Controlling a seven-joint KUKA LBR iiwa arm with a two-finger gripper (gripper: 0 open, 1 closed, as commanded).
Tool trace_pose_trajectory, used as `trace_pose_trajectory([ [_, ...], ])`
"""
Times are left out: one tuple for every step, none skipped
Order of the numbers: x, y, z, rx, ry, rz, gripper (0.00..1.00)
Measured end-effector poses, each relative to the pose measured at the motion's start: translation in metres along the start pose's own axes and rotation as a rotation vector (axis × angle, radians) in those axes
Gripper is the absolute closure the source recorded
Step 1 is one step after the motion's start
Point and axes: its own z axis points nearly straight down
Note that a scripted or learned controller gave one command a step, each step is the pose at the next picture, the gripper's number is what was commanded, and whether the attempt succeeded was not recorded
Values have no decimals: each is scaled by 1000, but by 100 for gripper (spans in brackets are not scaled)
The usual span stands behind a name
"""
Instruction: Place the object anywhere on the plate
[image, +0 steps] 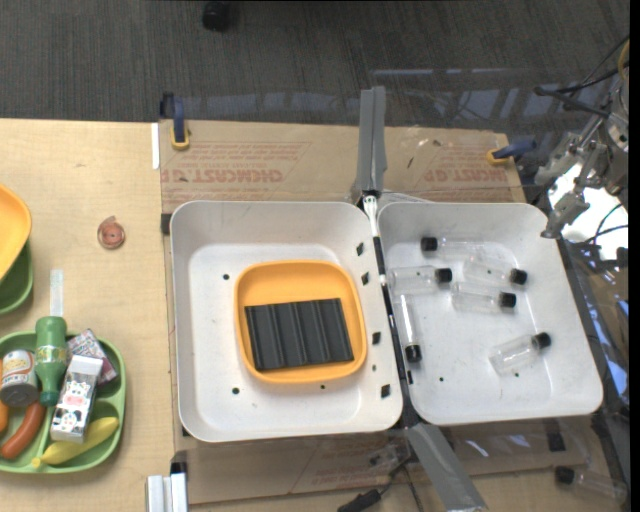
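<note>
Sitting in the left white bin (200, 400) is an orange plate (300, 322), roughly centered, w/ a dark grey ribbed block (299, 334) lying flat on it and covering most of its middle. Right white bin (575, 385) holds several clear plastic vials w/ black caps, all lying on their sides: one near the top left (436, 243), one just below it (420, 277), two close together right of center (483, 296), one tilted at lower right (520, 350), and a long one running along the bin's left wall (405, 325). A 2nd black cap (517, 276) shows by the upper right group; can't tell which vial body it belongs to. Pincer (572, 200) sits at the far right, above the right bin's top right corner, apart from the vials; cables and glare clutter that spot, so can't tell if it's spread or closed, and nothing is visible in its grip. Bench (90, 170) to the left carries a green tray (100, 440) w/ toy food, incl. a green bottle (50, 352) and a small can (17, 368). Small pink round item (111, 233) lies alone on the wood. Cardboard (260, 165) lies under both bins.
</note>
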Motion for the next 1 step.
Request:
trace_pose_trajectory([
  [5,-1,-36,-2,-1,-458,0],
])
